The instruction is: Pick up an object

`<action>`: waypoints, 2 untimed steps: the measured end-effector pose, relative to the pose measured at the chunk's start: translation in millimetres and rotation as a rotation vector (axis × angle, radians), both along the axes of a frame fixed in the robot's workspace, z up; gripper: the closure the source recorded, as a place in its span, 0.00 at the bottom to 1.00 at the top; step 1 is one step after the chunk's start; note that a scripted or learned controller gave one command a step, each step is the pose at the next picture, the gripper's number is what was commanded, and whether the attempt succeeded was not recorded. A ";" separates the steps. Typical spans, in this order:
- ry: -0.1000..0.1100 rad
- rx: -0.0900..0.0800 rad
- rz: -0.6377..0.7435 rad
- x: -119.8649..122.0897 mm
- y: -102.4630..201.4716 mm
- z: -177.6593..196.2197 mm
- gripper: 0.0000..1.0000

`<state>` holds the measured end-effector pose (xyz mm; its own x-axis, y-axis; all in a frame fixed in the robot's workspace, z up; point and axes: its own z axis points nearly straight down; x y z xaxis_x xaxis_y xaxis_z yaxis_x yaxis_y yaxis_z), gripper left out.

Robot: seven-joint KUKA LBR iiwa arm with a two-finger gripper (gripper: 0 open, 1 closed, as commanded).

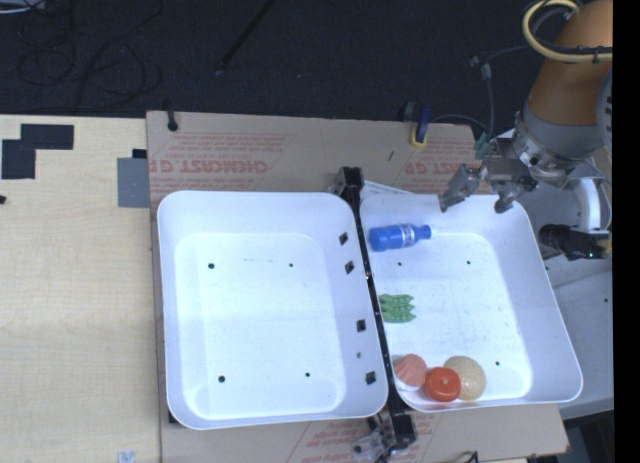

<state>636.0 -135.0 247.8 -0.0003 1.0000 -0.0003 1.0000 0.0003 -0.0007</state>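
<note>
The right bin [520,281] holds a blue bottle [398,237] lying on its side near the far left corner. A small green pea pod [396,307] lies by the bin's left wall. At the near edge sit a pink piece [408,368], a red tomato [442,383] and a beige round item [466,375], all close together. My gripper [479,188] hangs above the bin's far right corner, its two fingers spread apart with nothing between them. It is well right of the bottle.
The left bin [260,311] stands beside the right one, divided by a black clamp strip [365,291]. Both rest on brown cardboard [280,151]. A yellow-blue clip [420,126] stands at the cardboard's far edge. Cables trail behind the arm.
</note>
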 end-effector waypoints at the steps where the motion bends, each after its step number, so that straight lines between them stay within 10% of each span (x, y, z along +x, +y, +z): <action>1: 0.008 -0.001 -0.010 -75.3 -84.4 -28.9 0.00; 2: 0.002 0.001 -0.002 -70.8 -80.0 -17.3 1.00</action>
<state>565.2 -215.0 230.5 0.0013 1.0000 0.0003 1.0000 -0.0013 -0.0030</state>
